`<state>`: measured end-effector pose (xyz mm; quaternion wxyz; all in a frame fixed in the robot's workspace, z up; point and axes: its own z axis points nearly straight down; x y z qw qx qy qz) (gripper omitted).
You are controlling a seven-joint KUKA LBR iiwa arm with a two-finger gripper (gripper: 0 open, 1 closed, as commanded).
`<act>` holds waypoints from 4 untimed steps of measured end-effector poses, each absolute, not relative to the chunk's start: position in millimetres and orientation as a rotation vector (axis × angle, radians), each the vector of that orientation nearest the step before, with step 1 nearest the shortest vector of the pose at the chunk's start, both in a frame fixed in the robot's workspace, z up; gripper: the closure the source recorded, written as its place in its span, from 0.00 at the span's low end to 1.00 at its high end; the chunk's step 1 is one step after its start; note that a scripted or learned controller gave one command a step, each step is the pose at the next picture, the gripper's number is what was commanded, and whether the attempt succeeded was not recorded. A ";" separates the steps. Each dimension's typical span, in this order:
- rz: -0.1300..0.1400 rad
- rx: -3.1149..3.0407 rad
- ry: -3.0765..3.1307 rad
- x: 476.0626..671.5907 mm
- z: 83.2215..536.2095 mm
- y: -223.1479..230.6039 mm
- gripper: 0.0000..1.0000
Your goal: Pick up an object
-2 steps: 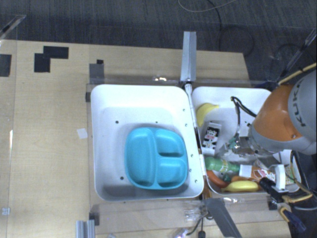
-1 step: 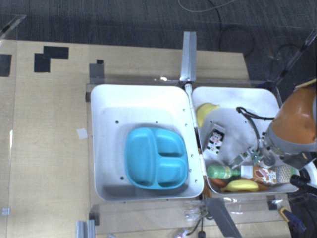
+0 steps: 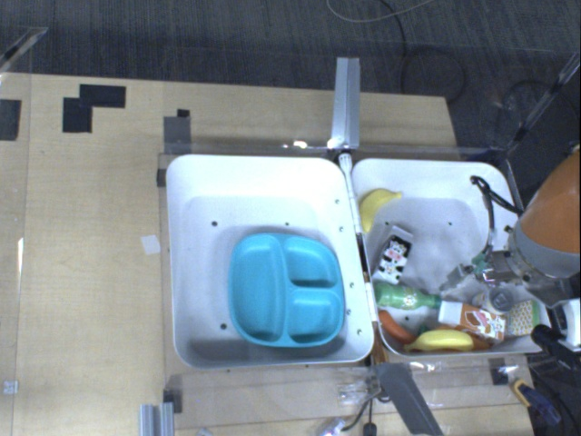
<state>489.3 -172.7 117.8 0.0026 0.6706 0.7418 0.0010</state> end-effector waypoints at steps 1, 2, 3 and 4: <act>0.011 2.025 2.381 492.5 89.3 -108.4 0.00; 0.014 2.066 2.348 549.1 89.1 -91.3 0.00; 0.012 2.065 2.351 606.6 88.4 -85.9 0.00; -0.042 2.039 2.438 661.1 89.0 -106.2 0.00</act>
